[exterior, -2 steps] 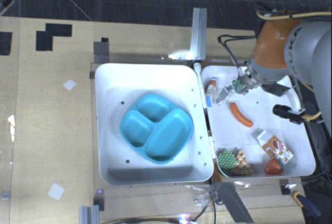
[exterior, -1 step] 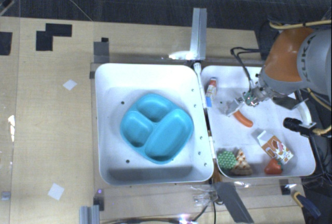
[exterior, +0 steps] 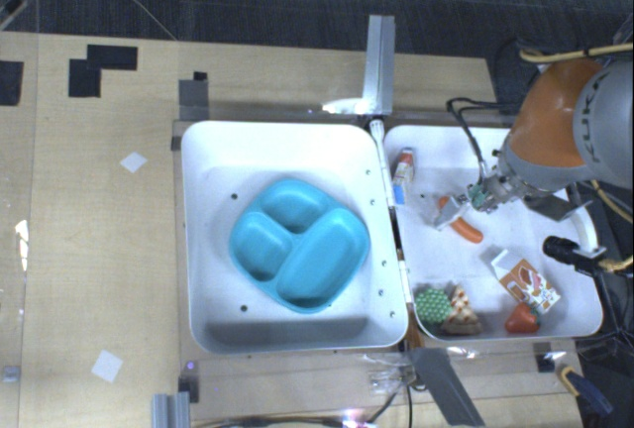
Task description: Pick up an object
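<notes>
Hovering in right bin (exterior: 584, 317), gripper (exterior: 458, 210) sat just up-left of orange sausage-like piece (exterior: 468, 231); piece's long axis ran upper-left to lower-right. Finger state: could not tell.

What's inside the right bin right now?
In the right bin: a tube by the left wall, an orange carrot-like piece under the gripper, a small carton, a red piece, and green and brown items. The arm covers the far right corner.
</notes>
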Tool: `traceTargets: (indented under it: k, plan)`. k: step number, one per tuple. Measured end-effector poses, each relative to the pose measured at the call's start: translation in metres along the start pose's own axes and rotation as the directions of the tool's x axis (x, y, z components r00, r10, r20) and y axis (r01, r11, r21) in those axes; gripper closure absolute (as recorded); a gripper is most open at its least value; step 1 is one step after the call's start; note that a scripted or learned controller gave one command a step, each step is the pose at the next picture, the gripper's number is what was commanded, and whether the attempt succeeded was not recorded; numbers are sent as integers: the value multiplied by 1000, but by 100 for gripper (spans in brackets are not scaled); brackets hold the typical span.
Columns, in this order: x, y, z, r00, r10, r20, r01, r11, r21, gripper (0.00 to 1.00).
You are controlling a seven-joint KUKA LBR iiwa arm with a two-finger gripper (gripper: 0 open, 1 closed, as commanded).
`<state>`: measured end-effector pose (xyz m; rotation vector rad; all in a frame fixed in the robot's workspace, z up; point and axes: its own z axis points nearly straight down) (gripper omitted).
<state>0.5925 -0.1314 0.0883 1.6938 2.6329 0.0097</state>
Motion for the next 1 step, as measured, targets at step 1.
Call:
traceTargets:
  k: [1]
  plan:
    - [-2, 3, -12, 1000, -1, 5, 2, 1000, -7, 100]
